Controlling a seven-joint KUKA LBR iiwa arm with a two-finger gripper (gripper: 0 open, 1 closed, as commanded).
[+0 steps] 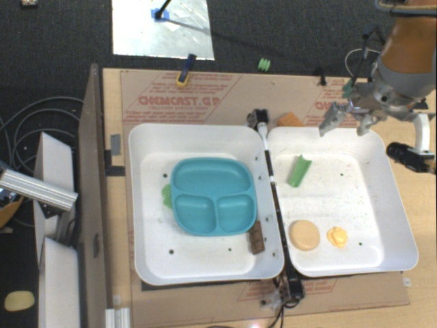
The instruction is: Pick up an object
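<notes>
jaws (349, 121) look parted (nothing between) | above right bin (382, 183) far rim | green stick (298, 171) below

The arm (408, 36) is reaching in from the upper right, its orange band showing broad above the grey wrist. The wrist is pointing down and a little leftward. The gripper (347, 120) is hanging below it with its two fingers (330, 122) spread apart, nothing sitting between them. Cables are looping beside the wrist on its left.
</notes>
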